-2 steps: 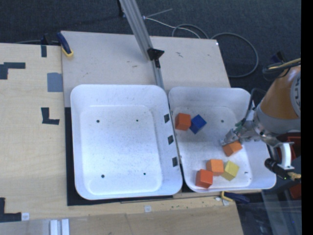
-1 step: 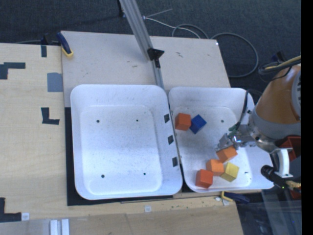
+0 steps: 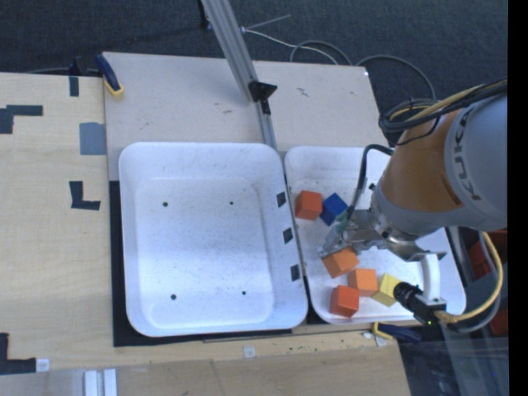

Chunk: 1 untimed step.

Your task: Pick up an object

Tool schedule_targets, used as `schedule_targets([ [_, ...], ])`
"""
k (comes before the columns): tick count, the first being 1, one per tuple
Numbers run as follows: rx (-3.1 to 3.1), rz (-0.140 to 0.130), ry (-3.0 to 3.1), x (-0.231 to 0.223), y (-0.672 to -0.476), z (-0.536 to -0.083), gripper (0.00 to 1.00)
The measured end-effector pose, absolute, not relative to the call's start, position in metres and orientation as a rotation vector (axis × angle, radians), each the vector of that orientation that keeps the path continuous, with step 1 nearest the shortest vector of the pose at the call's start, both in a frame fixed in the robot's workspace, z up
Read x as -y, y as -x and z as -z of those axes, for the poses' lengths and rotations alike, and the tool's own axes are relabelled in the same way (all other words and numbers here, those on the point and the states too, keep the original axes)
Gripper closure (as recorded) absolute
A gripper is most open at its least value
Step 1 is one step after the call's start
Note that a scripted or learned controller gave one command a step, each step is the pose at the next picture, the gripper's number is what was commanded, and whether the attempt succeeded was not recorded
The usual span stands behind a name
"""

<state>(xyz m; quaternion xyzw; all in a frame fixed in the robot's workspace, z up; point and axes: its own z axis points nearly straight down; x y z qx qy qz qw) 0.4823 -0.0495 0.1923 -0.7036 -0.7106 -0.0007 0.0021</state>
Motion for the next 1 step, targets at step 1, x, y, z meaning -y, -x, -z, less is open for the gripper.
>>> schedule_targets([
  [1, 2.224, -0.001, 2.219, 0.0573, -0.5235, -0.1912, 1.0],
])
